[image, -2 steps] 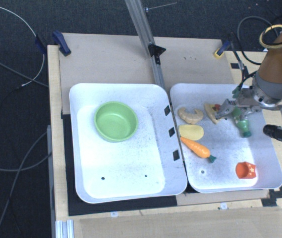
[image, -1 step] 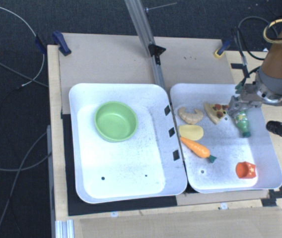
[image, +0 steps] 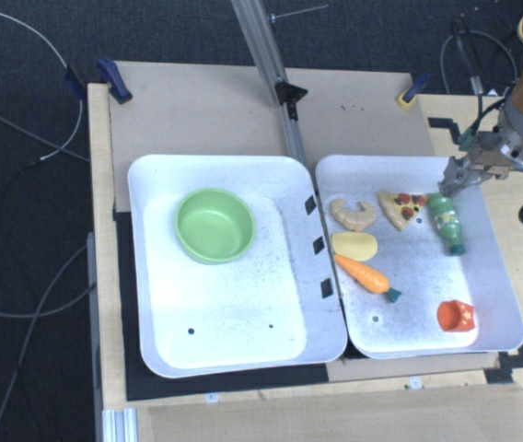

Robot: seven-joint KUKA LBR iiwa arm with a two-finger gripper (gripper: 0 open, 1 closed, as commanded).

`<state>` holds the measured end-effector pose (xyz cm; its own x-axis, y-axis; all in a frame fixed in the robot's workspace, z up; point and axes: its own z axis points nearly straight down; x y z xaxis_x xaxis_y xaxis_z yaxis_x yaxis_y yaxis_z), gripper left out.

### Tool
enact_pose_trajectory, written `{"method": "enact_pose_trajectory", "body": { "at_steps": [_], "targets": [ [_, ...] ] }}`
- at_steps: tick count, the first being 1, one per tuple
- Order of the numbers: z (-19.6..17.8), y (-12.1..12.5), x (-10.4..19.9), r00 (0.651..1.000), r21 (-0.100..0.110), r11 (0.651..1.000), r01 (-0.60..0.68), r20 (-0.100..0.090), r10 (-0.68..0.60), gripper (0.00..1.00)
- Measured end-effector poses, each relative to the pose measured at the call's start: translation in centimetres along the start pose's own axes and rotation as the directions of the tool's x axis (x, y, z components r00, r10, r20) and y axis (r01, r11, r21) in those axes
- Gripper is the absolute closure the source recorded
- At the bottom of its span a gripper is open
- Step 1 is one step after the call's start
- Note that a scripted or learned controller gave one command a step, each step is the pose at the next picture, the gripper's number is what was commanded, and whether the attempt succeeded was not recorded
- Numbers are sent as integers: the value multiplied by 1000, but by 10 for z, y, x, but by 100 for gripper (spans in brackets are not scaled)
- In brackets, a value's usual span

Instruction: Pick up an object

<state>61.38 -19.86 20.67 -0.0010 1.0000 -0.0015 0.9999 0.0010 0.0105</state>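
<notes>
The big bench [image: 197, 109] holds two white bins. The left bin [image: 234, 339] has a green bowl [image: 215, 225] in it. The right bin [image: 492, 274] holds toy food. The arm's claw [image: 453, 180] hangs just over the top of the green bottle [image: 446, 223], at the far right of that bin. I cannot tell how wide the claw is open. Nothing looks picked up yet, so the grab and lift are left. The bottle lies flat, its long way running far to near, cap toward the near side. A carrot [image: 365, 274] and a pizza slice [image: 401, 207] lie close by.
</notes>
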Motion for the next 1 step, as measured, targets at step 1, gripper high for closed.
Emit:
{"method": "enact_pose_trajectory", "body": {
  "at_steps": [1],
  "targets": [
    [1, 1, 0, 1000, 6, 1000, 0, -1, 0, 100]
  ]
}}
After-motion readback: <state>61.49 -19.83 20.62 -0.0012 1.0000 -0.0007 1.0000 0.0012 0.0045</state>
